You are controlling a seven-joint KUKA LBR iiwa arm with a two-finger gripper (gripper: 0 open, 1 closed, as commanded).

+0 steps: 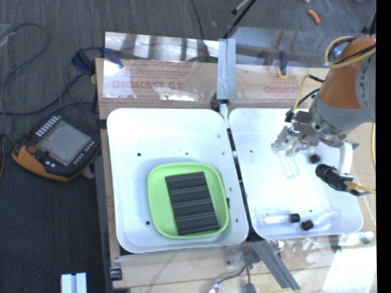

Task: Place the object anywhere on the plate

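Far to the left of my fingers, in the left bin (122, 133), the dark ribbed block (192, 202) lies flat on the green plate (157, 182), well apart from me. My gripper (288, 153) hangs over the right bin (256, 127), its clear fingers (292, 165) apart around nothing, pointing down at the white floor.

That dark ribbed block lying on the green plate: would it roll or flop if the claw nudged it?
Probably neither. The dark grey ribbed rectangular block lies flat and broad on the green square plate, so it should slide, not roll. Its straight edges suggest stiffness, and the ridges may aid grip.
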